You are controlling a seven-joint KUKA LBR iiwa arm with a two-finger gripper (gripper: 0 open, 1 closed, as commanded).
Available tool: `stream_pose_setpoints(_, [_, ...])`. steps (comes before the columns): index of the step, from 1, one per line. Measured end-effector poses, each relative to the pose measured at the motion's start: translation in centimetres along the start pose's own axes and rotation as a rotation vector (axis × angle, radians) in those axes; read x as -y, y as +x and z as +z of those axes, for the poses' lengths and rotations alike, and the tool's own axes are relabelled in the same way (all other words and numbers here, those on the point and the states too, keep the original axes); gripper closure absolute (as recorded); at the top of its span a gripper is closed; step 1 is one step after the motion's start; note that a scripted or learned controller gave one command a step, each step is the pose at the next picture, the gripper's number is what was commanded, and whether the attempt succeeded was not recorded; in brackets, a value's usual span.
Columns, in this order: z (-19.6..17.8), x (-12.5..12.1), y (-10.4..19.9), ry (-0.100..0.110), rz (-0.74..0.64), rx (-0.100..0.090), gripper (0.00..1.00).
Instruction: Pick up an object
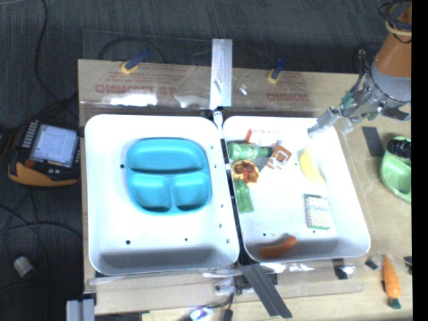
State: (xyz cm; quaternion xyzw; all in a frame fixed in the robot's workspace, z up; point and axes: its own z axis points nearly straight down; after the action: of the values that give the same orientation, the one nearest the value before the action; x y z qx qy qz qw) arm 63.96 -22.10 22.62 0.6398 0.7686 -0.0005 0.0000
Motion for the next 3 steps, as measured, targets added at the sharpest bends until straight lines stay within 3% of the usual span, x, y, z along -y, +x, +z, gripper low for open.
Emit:
stream_pose_setpoints(1, [12.4,2.4,0.8,-0.004,-0.072,-0.005,0.0])
stream_pose_setpoints(2, [13.4,0.2,0.3,-0.007,-0.185,0.0,0.0])
stream_pose_setpoints(3, [12.6,0.0,0.3,-0.013,-0.186,0.005,1.0])
